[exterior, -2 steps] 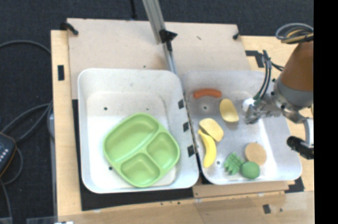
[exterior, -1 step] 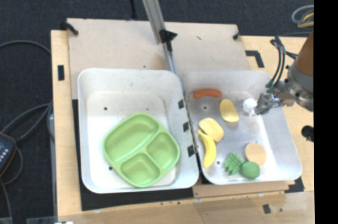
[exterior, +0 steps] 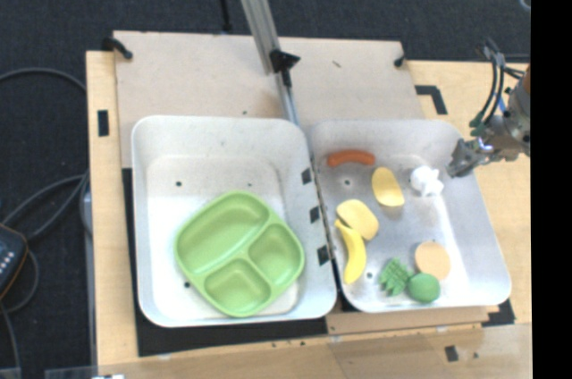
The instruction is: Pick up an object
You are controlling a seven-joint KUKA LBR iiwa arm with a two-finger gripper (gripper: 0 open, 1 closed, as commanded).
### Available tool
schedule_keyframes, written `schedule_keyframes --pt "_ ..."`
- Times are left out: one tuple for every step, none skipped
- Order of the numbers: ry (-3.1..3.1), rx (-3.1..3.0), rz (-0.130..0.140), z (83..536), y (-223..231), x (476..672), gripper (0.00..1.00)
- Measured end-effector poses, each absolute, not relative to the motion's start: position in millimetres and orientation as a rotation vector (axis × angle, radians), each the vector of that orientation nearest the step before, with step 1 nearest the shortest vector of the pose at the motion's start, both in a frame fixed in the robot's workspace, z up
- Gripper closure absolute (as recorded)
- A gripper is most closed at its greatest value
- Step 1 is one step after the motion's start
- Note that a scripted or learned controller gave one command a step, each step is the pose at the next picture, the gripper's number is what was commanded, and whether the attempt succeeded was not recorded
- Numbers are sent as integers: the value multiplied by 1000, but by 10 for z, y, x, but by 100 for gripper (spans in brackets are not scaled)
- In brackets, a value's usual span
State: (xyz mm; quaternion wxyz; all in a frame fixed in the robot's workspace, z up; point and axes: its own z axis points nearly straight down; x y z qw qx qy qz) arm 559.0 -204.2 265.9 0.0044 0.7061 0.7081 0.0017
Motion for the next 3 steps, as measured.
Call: schedule_keyframes --pt "2229 2213 3 2628 -1463 5712 100" --pt "2229 2213 2 2512 -936 5669 100" --pt "2229 2214 1 2390 -400 5694 100"
